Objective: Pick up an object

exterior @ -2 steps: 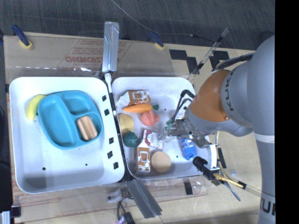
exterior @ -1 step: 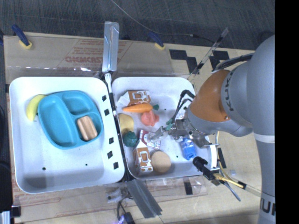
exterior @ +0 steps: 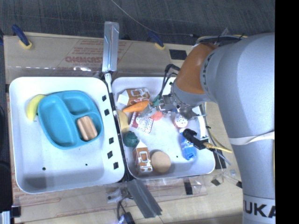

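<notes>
The right bin [exterior: 164,136] holds several small items. An orange carrot [exterior: 135,107] lies near its back left, in front of a brown-and-white carton [exterior: 138,95]. A red-and-white packet [exterior: 145,122] lies just right of the carrot. My gripper [exterior: 161,105] hangs low over the bin's back middle, close to the carrot's right end and the packet. The grey wrist with its orange band [exterior: 191,76] hides the bin's back right corner. Nothing shows as held.
Also in the right bin are a dark green lump [exterior: 131,138], a second small carton [exterior: 143,158], a beige ball [exterior: 160,162], a blue bottle [exterior: 188,150] and a small white-and-red round piece [exterior: 180,122]. The left bin [exterior: 60,169] holds a blue divided plate [exterior: 60,118] with a brown roll [exterior: 87,127], and a banana [exterior: 32,107].
</notes>
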Controlling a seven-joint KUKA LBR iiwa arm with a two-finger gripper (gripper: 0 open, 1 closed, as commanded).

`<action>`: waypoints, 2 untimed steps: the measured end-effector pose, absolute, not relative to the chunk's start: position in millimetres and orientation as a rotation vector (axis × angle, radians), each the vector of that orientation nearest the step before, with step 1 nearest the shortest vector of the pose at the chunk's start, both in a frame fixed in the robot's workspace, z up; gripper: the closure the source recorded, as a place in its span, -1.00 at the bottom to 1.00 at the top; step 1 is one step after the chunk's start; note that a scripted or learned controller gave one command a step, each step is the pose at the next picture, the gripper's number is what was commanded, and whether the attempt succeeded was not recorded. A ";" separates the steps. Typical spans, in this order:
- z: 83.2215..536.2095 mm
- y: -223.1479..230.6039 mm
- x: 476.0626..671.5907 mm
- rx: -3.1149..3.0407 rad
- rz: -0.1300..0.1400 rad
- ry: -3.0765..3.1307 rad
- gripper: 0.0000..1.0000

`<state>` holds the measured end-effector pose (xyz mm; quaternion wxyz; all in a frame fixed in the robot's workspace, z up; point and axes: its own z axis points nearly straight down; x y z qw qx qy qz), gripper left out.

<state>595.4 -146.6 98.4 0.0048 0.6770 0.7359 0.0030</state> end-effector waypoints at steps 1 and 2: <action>95.8 -129.7 630.0 2.073 -0.022 2.372 -1.00; 103.4 -126.4 628.2 2.075 -0.025 2.387 1.00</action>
